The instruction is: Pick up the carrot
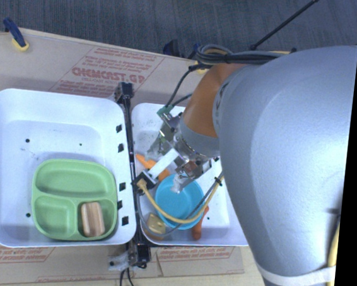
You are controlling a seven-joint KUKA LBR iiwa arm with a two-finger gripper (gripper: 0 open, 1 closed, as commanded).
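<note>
The gripper hangs low over the middle of the right bin, under the arm's orange band. A small orange piece, perhaps the carrot, pokes out just left of the gripper, on the bin floor. A second thin orange stick lies along the right side of a blue bowl nearer the front. The wrist hides most of the bin's middle and whatever lies under the gripper.
The left bin bears a green divided plate with a tan bread roll in its lower right compartment. A yellow cable loops around the blue bowl. A brownish object sits at the right bin's front.
</note>
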